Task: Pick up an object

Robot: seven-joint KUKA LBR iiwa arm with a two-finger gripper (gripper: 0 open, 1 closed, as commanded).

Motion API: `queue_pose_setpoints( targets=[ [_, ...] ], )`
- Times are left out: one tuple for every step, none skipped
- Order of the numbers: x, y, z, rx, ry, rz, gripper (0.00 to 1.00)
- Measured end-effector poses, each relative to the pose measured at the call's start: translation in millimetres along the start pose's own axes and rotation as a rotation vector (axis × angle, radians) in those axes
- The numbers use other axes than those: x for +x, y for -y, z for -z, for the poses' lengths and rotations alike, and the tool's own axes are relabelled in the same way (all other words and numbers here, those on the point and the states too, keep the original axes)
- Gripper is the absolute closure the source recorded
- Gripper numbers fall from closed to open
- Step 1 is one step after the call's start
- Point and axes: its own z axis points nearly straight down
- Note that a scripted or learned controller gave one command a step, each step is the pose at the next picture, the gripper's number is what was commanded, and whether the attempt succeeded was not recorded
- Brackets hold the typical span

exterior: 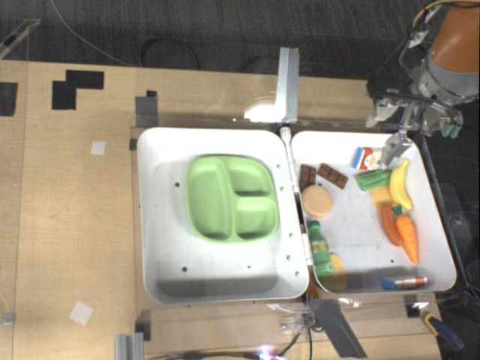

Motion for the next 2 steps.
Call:
queue_pose_setpoints(
  targets=[
    [54.2, 42.0, -146.9, -0.002, -0.011, 0.01, 0.0],
    [129.3, 55.8, -169.7, 0.003, 0.005, -0.054, 0.0]
  ],
)
